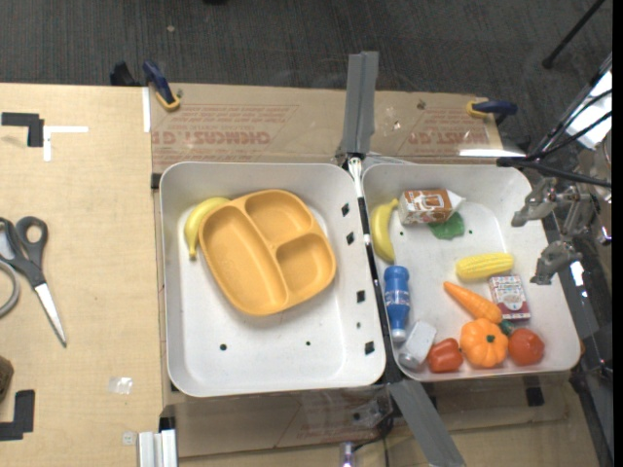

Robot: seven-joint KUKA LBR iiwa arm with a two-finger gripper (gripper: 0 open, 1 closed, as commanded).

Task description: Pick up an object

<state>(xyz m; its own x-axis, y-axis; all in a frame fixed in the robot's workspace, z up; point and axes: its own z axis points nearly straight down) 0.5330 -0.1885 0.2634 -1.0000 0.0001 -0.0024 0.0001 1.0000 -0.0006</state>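
Cartons (426, 205) in right bin (506, 178) bear unreadable print; cardboard (234, 125) lettering mirrored.

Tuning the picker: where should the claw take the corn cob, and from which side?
Grip the corn cob across its middle, coming straight down. It lies flat and nearly level in the right bin, a slim cylinder with bare floor on both long sides, so the fingers likely fit astride it.
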